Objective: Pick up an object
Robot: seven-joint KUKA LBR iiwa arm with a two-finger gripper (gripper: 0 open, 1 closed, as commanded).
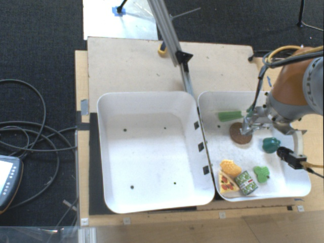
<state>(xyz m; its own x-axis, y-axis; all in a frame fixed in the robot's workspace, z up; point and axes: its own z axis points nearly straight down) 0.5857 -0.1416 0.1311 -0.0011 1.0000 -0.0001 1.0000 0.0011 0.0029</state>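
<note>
My gripper (pixel 247 128) hangs low over the right bin (pixel 212 103), its tip just above the upper edge of a brown round disc (pixel 240 135). A green flat stick (pixel 230 116) lies just left of the gripper. To its lower right sits a teal lump (pixel 271 145). Near the bin's front lie a yellow corn piece (pixel 230 167), a pizza slice (pixel 227 182), a green can (pixel 246 182) and a green leafy piece (pixel 261 173). Nothing shows between the fingers.
The left bin (pixel 147 151) stands beside the right one, sharing a raised rim (pixel 201 140). A grey slanted pole (pixel 169 32) crosses the back of the bench. A black cable block (pixel 290 157) hangs off the arm over the right bin's right side.
</note>
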